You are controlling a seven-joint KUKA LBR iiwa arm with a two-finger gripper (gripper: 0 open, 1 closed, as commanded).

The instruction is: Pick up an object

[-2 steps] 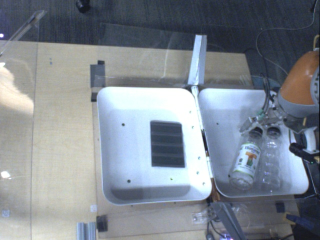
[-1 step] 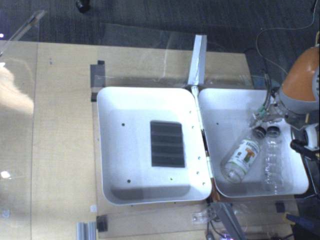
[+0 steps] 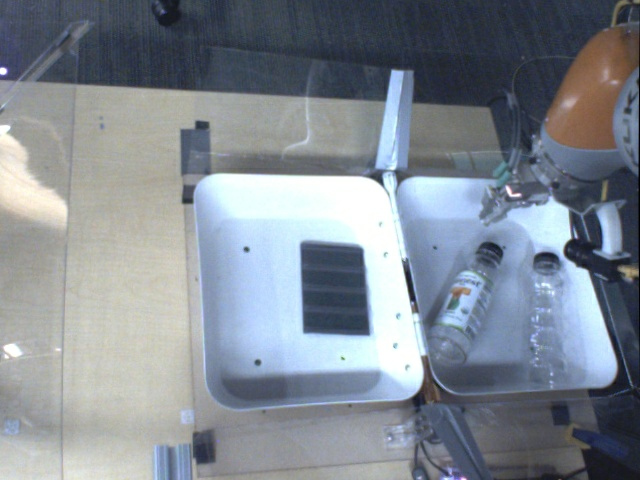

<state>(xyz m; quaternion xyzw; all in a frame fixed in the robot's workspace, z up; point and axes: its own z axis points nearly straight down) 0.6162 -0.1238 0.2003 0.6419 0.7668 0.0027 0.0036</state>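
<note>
Nearest in the right bin (image 3: 600, 376) lie two clear bottles: one labelled (image 3: 466, 301), and a bare one (image 3: 543, 318) just beside it. Behind the labelled bottle hangs the gripper (image 3: 500, 201); its opening cannot be judged, perhaps from blur, with nothing visibly held.

Plenty of room is being left open in the left bin (image 3: 215, 268) around the dark ridged tray (image 3: 335, 287). The right bin (image 3: 435, 208) is being crowded by a labelled bottle (image 3: 467, 300) and a clear bottle (image 3: 544, 313), with a narrow lane between them.
</note>
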